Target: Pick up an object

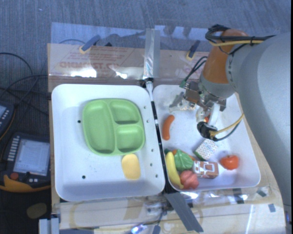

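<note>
Camera view, arm: grey KUKA arm (263, 96) with an orange band (216, 67) above the wrist, entering from the right and reaching down over the far part of the right bin (249, 179).
Camera view, hand: the hand (203, 112) sits low in the right bin, near its far wall; whether it is open or closed cannot be told, and nothing can be seen gripped in it.
Camera view, right bin contents: an orange sausage-shaped toy (168, 126) lies alone near the left wall, tilted, just left of the hand and apart from it. Along the near edge is a cluster: yellow banana (171, 168), green leafy toy (184, 160), red-pink fruit (189, 179), small printed carton (206, 169), all touching or nearly so. A patterned white packet (205, 149) lies just beyond the carton. A red tomato-like toy (229, 162) sits to the right of the carton.
Camera view, left bin (63, 145): a green three-compartment tray (113, 126) lies flat in the middle; a pale yellow rounded piece (131, 166) rests just beside its near edge.
Camera view, surroundings: a handheld control pendant (24, 162) with cables lies on the floor left of the desk (88, 57).
</note>
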Controlling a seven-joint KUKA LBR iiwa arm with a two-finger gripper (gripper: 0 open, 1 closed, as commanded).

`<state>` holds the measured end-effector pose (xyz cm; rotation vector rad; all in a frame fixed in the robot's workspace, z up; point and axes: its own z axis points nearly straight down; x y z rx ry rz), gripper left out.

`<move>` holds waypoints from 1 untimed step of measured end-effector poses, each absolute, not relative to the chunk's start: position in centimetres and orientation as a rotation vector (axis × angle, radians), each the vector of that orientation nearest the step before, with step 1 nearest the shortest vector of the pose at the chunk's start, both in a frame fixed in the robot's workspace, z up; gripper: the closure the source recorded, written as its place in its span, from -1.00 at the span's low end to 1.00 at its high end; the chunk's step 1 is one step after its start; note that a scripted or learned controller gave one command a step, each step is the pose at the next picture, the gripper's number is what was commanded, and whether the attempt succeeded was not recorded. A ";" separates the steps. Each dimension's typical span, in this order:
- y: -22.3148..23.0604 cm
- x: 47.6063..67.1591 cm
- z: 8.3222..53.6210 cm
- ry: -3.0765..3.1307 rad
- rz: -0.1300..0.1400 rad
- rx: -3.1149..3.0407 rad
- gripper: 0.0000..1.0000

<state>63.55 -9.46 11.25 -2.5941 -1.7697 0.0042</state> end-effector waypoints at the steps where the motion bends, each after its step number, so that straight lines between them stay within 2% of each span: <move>1: -18.9 61.3 10.5 -1.723 0.007 -2.626 -1.00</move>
